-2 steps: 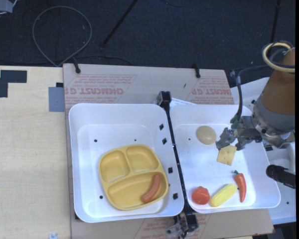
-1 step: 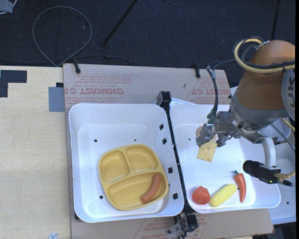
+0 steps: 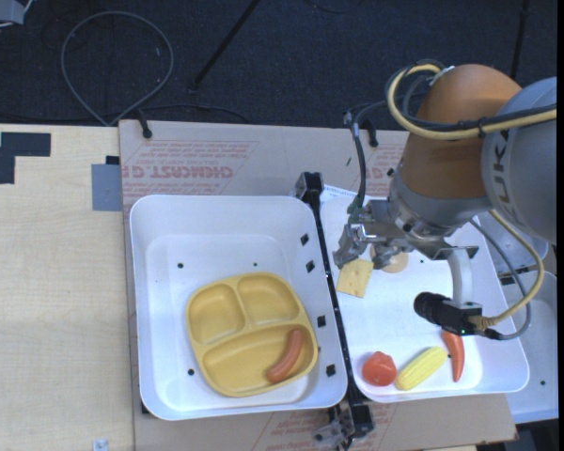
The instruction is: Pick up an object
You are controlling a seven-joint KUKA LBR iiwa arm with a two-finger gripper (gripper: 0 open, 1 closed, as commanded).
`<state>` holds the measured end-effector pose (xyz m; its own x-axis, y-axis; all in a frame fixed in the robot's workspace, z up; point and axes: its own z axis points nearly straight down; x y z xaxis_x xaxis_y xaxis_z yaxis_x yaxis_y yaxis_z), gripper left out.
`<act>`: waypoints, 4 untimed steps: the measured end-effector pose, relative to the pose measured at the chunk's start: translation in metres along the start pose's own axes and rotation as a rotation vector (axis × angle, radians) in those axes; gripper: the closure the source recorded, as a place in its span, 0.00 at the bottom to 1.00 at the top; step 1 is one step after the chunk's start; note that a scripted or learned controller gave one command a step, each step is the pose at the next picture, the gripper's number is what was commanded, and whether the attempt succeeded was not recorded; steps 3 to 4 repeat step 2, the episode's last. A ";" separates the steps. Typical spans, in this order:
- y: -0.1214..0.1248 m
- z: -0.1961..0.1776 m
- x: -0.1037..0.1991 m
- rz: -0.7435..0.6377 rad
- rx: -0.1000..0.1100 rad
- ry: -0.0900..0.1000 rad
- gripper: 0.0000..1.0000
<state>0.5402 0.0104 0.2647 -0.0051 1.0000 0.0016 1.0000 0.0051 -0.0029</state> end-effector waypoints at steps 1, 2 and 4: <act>0.014 0.010 0.041 0.001 0.001 -0.001 1.00; 0.038 0.027 0.087 0.001 0.001 -0.001 1.00; 0.038 0.027 0.087 0.001 0.001 -0.001 1.00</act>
